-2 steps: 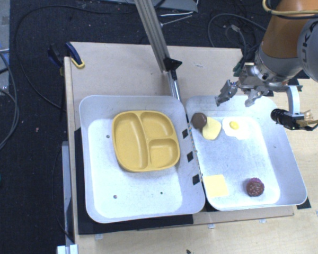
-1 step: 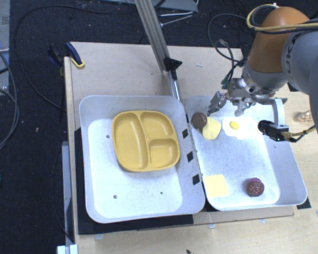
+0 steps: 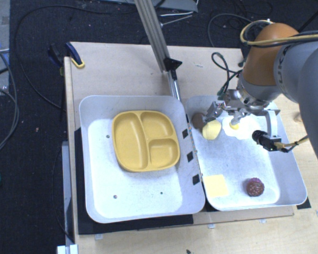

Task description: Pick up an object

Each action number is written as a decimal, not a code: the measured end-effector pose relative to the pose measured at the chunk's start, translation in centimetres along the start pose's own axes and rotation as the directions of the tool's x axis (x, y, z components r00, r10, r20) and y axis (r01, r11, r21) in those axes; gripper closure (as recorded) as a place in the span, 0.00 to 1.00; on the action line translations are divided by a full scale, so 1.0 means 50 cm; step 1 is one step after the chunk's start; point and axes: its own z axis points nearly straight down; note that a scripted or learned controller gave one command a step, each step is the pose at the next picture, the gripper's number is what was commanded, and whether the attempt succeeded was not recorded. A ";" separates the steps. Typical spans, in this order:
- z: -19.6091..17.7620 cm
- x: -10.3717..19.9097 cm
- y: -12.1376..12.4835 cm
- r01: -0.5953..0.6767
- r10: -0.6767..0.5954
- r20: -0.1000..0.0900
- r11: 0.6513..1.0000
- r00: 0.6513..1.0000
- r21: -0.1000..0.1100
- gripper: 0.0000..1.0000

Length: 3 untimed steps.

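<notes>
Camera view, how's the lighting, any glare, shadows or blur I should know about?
Camera view: even, soft light; the floor around the bench stays very dark. The right bin is brightest near the end effector, where the white washes out. Shadows are faint. The yellow tray is fairly sharp; the small dark red ball looks soft.

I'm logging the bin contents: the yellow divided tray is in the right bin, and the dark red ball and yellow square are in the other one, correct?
Not quite. The camera view shows the yellow divided tray in the left bin, not the right. The dark red ball and yellow square are in the other one, the right bin.
</notes>
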 end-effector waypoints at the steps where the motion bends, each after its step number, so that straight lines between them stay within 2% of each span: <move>1: 0.108 0.001 -0.002 0.001 -0.001 -0.001 1.000 1.000 0.000 0.00; 2: 0.079 0.001 0.001 0.000 0.000 0.001 1.000 1.000 -0.006 1.00; 3: -0.014 0.014 -0.005 0.004 -0.004 0.000 1.000 1.000 -0.010 1.00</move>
